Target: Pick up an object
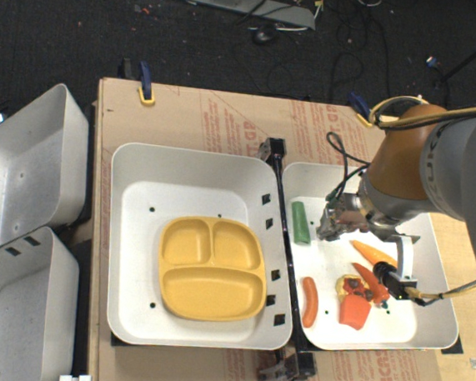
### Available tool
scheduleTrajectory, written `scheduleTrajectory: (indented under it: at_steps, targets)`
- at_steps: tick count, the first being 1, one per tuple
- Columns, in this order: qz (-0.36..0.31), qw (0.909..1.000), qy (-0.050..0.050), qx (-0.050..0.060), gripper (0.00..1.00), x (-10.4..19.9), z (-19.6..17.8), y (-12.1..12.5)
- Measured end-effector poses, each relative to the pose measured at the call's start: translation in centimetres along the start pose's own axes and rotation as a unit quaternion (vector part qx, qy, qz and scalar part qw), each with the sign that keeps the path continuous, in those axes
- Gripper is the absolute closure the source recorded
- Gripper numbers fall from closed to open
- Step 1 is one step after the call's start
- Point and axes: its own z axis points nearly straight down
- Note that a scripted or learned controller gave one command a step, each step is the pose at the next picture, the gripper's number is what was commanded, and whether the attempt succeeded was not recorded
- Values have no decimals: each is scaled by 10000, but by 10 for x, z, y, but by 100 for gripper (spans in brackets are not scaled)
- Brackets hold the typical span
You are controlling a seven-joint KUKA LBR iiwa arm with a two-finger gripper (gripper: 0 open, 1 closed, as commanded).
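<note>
Yellow plastic shows in the left bin [126,217]: a plate [212,268] with three sections lies flat near its middle. Seen from the camera above, the right bin [434,330] holds the food pieces. A green stick [302,222] lies by its left wall, a red sausage [309,301] lower down, an orange carrot [372,254] and a red chunk [355,311] toward the right, with a small yellow-and-red piece [351,284] between them. The arm [433,162] reaches in from the right, and its hand [334,221] hangs over the bin just right of the green stick. Whether the hand is open or closed I cannot tell, and nothing is visibly held. Both bins rest on a brown bench [220,117].
</note>
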Motion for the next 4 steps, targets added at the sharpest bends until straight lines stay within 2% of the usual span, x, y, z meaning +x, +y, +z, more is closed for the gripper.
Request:
scheduleTrajectory:
  at_steps: [1,2,3,4]
  targets:
    - [-22,10000,-8,39,100,2,-44,7]
    - [-22,10000,-9,34,100,2,-96,9]
    - [-52,10000,8,50,100,64,-104,21]
    - [-50,10000,9,62,100,123,-101,22]
